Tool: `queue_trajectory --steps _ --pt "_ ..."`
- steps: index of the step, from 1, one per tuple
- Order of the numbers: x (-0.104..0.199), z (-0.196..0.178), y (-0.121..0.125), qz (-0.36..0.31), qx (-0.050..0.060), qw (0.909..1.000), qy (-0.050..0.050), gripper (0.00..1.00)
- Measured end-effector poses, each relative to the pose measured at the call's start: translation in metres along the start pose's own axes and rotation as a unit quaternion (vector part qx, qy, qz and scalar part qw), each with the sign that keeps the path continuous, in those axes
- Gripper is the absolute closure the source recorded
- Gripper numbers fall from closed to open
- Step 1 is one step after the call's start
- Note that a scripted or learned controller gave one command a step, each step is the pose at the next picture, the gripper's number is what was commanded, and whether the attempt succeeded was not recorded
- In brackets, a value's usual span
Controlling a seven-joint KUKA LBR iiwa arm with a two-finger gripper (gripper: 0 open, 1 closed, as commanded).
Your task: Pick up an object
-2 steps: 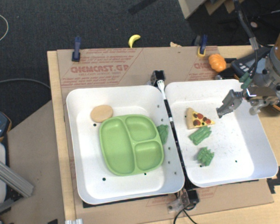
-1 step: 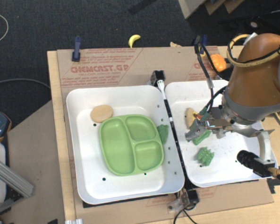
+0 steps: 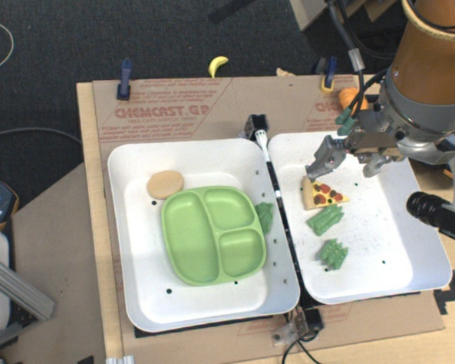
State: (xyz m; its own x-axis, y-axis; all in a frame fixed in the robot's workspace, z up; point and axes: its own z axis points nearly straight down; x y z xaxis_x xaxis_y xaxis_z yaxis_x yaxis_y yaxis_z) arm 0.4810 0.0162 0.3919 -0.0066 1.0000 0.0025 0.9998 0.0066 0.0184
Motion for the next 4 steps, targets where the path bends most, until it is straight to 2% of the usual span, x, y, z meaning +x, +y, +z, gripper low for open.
queue_trajectory --steps 1,2,3,4 --pt "0.048 0.216 -0.010 0.002 0.019 0.9998 -0.002 0.00" --pt "0.100 0.290 0.000 0.002 -0.002 1.0000 0.003 0.00" --pt "0.112 0.283 -0.003 -0.003 0.002 0.9999 0.012 1.00" --pt "0.176 0.104 0.023 -0.001 0.000 1.0000 0.003 1.00"
